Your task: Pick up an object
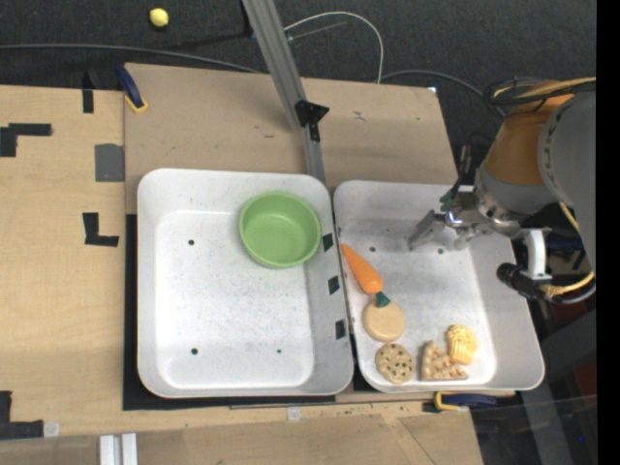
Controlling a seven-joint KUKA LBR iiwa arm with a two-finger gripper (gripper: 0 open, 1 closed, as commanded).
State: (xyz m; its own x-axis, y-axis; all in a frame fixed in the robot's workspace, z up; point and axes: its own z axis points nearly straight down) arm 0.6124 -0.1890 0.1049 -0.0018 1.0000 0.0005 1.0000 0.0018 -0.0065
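Fingers (424, 232) of the gripper (441, 232) stood apart, clamped on nothing, above bare floor in the right bin (504, 356). Nearer the front lay a carrot (363, 270), a round biscuit (385, 323), a cookie (394, 362), a waffle (440, 364) and corn (462, 343). A green bowl (280, 229) sat in the left bin (165, 289). No writing was readable.

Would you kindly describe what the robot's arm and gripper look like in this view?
The arm is a thick, rounded grey body with a broad orange band above the wrist. The gripper at its tip is small, metallic and silver-grey, with slim fingers. Yellow and dark cables loop around the arm, and a white fitting sits at its lower side.
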